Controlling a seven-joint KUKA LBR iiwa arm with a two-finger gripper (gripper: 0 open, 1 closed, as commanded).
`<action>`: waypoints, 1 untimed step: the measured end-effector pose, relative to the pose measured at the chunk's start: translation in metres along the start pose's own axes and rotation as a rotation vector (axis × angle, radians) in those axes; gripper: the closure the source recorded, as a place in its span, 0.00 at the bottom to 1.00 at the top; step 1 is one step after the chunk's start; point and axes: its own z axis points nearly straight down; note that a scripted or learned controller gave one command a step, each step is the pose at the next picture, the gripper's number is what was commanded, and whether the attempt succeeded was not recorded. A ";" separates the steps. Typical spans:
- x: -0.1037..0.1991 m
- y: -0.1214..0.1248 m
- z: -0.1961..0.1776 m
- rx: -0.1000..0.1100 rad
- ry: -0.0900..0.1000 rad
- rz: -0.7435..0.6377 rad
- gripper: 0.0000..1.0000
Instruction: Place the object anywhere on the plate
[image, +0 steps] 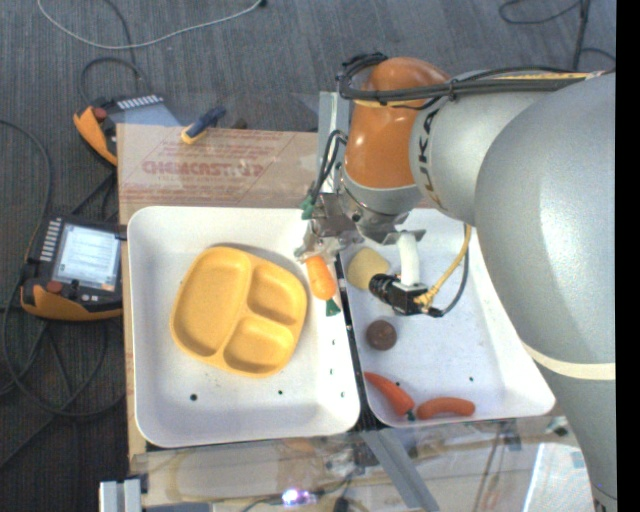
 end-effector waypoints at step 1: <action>0.000 0.000 0.000 0.000 0.000 0.001 0.00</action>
